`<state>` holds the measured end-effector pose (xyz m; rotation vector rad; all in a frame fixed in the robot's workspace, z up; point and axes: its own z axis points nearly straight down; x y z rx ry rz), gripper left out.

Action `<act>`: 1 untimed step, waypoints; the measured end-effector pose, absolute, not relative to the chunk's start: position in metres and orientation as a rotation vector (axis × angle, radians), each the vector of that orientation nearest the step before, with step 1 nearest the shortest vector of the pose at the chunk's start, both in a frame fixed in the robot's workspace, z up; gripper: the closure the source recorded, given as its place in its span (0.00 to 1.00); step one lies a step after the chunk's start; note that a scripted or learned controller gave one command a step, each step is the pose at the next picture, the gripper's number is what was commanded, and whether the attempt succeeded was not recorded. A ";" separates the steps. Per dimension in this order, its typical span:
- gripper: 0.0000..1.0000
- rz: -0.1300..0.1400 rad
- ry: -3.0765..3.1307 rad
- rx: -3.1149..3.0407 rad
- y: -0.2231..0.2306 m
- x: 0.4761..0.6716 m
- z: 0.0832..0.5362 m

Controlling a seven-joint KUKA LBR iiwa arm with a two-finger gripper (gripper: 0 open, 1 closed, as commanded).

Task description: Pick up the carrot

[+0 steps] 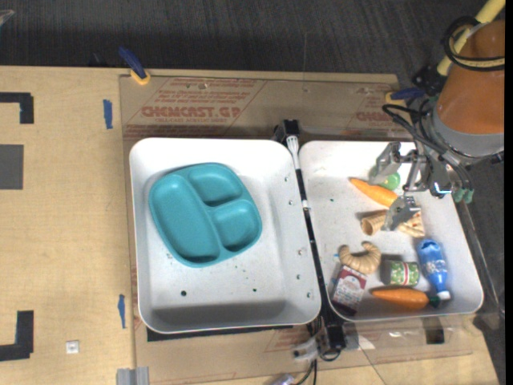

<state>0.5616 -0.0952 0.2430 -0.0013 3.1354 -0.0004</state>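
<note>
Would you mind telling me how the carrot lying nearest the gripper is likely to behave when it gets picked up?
The carrot looks smooth and glossy, probably a stiff, light plastic toy, so it may slip between the fingers. Its tapered, rounded shape suggests it could roll or pivot in the right bin if nudged off-centre. The gripper hangs close above its thick end, where a grasp seems likelier to hold.

Cardboard-topped bench [64, 215] bears 2 white bins [144, 295], side by side.
</note>
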 end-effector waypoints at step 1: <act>0.00 0.001 3.132 0.126 -0.119 0.615 0.101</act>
